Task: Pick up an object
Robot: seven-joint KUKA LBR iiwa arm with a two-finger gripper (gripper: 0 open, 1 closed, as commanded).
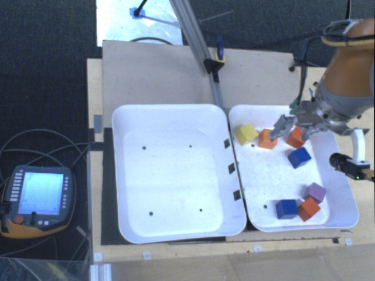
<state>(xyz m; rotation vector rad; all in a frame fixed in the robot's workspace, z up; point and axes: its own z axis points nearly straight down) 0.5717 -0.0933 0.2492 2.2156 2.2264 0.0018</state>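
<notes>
The right bin [340,215] holds several blocks. A yellow one [246,134] and an orange one [268,139] lie at its far left. A blue block [299,157] lies mid-bin. Near the front are a purple block [316,191], a second blue one [286,208] and an orange one [309,209]. My gripper [295,129] hangs over the far part of this bin, open. A red-orange block [295,137] sits in the gap between its fingers; one finger [282,124] reaches toward the orange block on the left. Whether the pads touch the block is hidden.
The left bin [126,157] stands beside the right one, with black clips along the shared rim. A metal pole [193,28] slants across the back board. A teach pendant [38,201] lies off the bench to the left. A black fitting [347,165] sticks out at the right bin's edge.
</notes>
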